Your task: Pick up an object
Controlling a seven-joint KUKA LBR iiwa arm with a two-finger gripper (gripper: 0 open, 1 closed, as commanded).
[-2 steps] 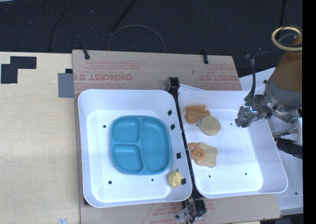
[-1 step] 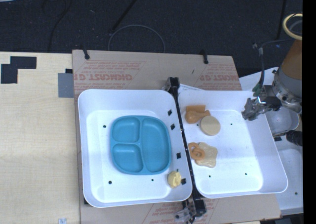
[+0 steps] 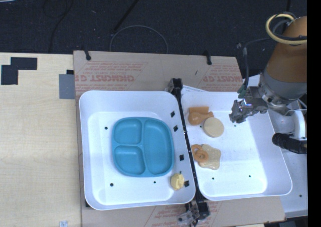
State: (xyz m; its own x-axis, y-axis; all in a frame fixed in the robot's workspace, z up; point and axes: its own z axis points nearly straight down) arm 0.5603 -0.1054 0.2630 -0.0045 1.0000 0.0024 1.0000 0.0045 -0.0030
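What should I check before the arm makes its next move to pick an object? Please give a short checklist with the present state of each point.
1. Objects lie in the right bin within view: ok, round cream piece, orange piece, pretzel-like piece.
2. Gripper is above the right bin: ok.
3. Gripper is directly over a target: not ok, it hangs right of the cream piece.
4. Finger opening: cannot tell.
5. Cream piece free of the orange piece: cannot tell, they lie close.
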